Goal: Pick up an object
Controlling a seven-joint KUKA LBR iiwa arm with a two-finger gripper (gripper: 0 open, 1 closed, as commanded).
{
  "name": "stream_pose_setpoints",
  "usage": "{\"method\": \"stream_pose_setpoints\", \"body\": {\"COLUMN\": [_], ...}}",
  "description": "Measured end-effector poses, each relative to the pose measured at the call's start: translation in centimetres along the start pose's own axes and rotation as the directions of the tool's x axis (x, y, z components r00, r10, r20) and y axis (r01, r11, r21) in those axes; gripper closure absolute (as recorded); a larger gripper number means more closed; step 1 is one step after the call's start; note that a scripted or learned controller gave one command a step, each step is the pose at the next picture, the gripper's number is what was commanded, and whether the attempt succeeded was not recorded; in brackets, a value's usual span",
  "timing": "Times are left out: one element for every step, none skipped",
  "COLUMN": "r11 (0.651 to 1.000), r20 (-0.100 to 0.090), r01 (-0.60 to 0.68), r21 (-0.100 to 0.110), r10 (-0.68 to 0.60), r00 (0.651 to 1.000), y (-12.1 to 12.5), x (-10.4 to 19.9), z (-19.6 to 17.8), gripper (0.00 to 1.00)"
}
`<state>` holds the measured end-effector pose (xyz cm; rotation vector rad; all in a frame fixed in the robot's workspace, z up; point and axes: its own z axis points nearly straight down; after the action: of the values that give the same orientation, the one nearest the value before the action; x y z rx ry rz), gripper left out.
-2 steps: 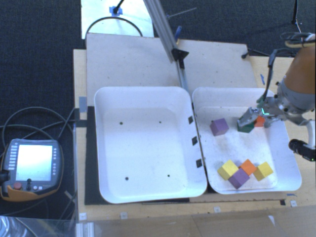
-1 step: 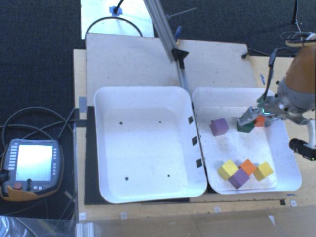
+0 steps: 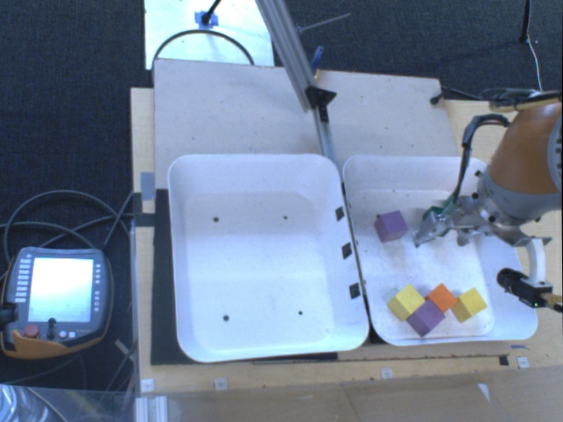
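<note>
In the right bin (image 3: pixel 413 178) a purple cube (image 3: pixel 391 226) lies alone near the middle. Toward the front sits a cluster: a yellow cube (image 3: pixel 406 301), a second purple cube (image 3: pixel 426 317), an orange cube (image 3: pixel 442 297) and another yellow cube (image 3: pixel 470 304). My gripper (image 3: pixel 428 233) hangs over the right bin just right of the lone purple cube, a small gap apart from it. Nothing shows between its metal fingers. The orange-banded arm (image 3: pixel 528 161) reaches in from the right.
The left bin (image 3: pixel 255 253) lies beside the right one. A slanted metal pole (image 3: pixel 290 42) crosses the back board. A teach pendant (image 3: pixel 54 301) with cables lies at the left, off the bench.
</note>
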<state>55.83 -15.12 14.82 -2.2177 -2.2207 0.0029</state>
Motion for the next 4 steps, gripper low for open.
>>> {"method": "stream_pose_setpoints", "body": {"r11": [1.000,1.000,1.000,1.000], "r20": [0.000,0.001,0.002,0.003], "r01": [0.001,0.002,0.000,0.003], "r21": [-0.001,-0.007,-0.008,-0.012], "r10": [-0.001,-0.002,0.000,-0.003], "r00": [1.000,1.000,1.000,1.000], "y": [0.0,0.2,-0.6,-0.9], "x": [0.0,0.0,-0.5,-0.7], "z": [5.2,3.8,-1.3,-7.6], "gripper": [0.00,1.00,1.00,1.00]}}
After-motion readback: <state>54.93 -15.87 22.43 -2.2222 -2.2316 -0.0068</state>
